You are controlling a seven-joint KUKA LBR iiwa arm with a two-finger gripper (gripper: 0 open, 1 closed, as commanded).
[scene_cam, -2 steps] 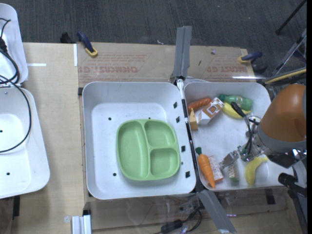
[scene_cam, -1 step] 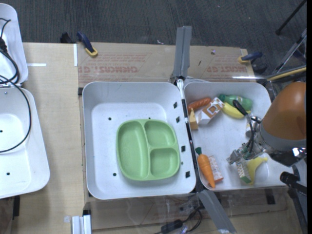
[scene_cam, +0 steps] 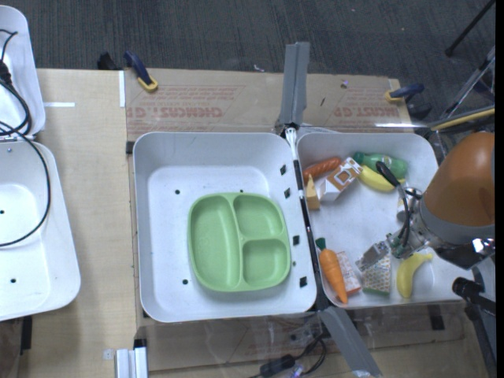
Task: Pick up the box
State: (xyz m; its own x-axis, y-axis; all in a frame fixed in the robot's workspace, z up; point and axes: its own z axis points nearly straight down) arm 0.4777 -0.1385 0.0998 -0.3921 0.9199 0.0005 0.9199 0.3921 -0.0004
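The box (scene_cam: 342, 179), a small white and orange carton, lies at the back of the right bin (scene_cam: 358, 211), between an orange carrot (scene_cam: 324, 167) and a yellow banana (scene_cam: 376, 179). My gripper (scene_cam: 399, 242) hangs low near the bin's front right, under the grey wrist and orange band (scene_cam: 466, 189). It is well in front of and to the right of the box, beside a grey-green patterned packet (scene_cam: 376, 270). The wrist hides much of the gripper.
In the right bin also lie a green item (scene_cam: 387, 164), a yellow wedge (scene_cam: 313, 196), a second carrot (scene_cam: 332, 275) and a second banana (scene_cam: 409, 275). The left bin (scene_cam: 157, 211) holds a green divided plate (scene_cam: 240, 242).
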